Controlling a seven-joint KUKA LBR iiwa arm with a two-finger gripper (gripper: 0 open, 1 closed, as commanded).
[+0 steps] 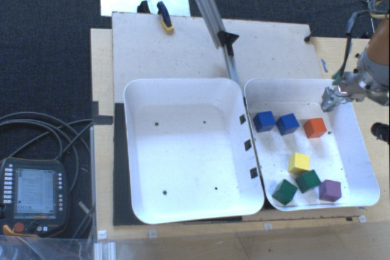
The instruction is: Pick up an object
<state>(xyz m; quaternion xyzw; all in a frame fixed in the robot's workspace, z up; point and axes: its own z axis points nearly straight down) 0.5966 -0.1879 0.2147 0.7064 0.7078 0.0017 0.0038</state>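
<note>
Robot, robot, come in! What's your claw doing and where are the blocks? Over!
Gripper above right bin, far right corner, holding nothing. Seven blocks in that bin; orange block nearest. Nothing in the way.

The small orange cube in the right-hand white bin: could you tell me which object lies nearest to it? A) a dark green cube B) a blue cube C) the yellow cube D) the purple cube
B: the small orange cube sits at the end of a row, with a blue cube just beside it in the right-hand white bin.
</note>
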